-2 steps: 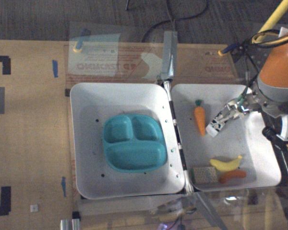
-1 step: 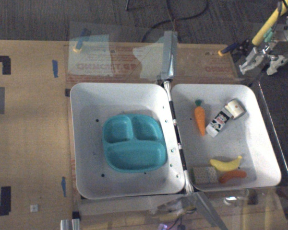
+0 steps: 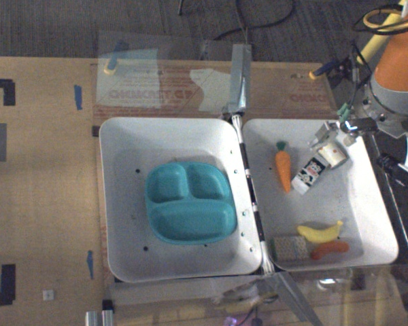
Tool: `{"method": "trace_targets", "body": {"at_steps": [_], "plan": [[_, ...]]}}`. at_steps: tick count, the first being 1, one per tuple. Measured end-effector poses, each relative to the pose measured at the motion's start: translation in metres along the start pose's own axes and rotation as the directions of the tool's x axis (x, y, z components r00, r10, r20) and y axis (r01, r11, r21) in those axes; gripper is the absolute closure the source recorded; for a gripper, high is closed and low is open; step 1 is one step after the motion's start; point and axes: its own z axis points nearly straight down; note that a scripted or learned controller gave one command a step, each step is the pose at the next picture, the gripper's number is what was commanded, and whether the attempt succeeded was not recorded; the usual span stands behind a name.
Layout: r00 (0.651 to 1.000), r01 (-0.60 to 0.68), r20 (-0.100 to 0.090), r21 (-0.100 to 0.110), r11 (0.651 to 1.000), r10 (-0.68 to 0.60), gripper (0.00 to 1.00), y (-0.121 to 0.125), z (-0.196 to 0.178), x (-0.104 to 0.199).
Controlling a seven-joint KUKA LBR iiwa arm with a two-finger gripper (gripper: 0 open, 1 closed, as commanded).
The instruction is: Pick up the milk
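Camera view leaves us unable to tell how the gripper (image 3: 333,136) jaws stand above the milk (image 3: 316,166). We see the carrot (image 3: 283,168) just left of the milk in the white bin (image 3: 367,202).

We look down on a tan counter (image 3: 41,182) marked with black corner brackets (image 3: 3,90) and short strips of blue tape (image 3: 77,96). A clear sheet (image 3: 156,80) with faint lettering lies along its far edge, beside a grey metal bar (image 3: 239,77). Beyond the counter we see dark grey carpet (image 3: 88,12), where a black cable (image 3: 262,5) curls in a loop. The light is soft and even, with mild shadows.
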Motion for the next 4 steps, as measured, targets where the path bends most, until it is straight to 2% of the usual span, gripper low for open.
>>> {"method": "trace_targets", "body": {"at_steps": [1, 2, 3, 4], "plan": [[0.999, -0.033, -0.001, 0.002, 0.999, 0.033, 0.00, -0.028, 0.107, 0.015], [0.999, -0.039, 0.000, -0.002, 0.999, 0.039, 1.00, -0.028, 0.096, 0.012], [0.980, -0.197, 0.002, -0.002, 0.980, 0.197, 1.00, 0.060, -0.046, 0.002], [0.981, -0.195, 0.001, 0.000, 0.981, 0.195, 0.00, 0.060, -0.045, 0.003]]}}
